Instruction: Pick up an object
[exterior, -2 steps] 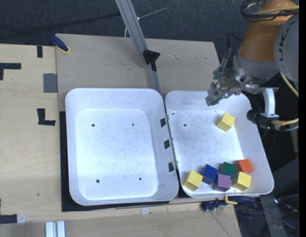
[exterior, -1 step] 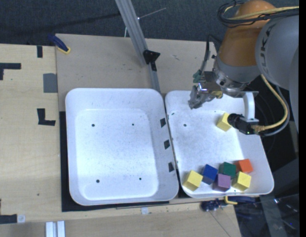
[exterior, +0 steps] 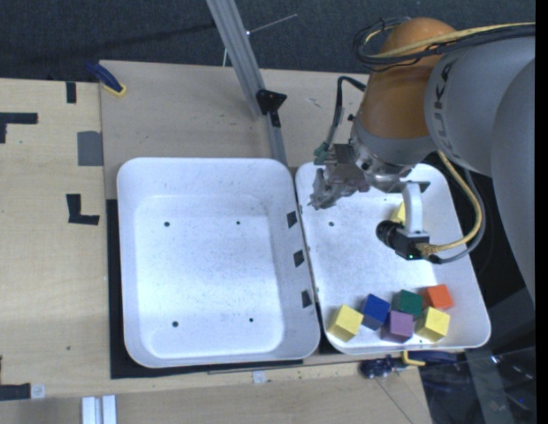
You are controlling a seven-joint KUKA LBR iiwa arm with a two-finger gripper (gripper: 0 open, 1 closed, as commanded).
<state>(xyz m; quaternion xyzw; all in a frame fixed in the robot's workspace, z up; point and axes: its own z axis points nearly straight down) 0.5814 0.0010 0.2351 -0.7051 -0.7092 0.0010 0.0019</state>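
Wooden bench bearing two shallow white bins side by side, seen from above at a slant. Left bin; right bin. Grey arm with orange band reaches in from the right; its gripper hangs over the upper left corner of the right bin, nothing visible between its fingers, their spacing not discernible. Six small cubes cluster at that bin's lower edge: yellow cube, blue cube, purple cube, green cube, orange cube, second yellow cube.
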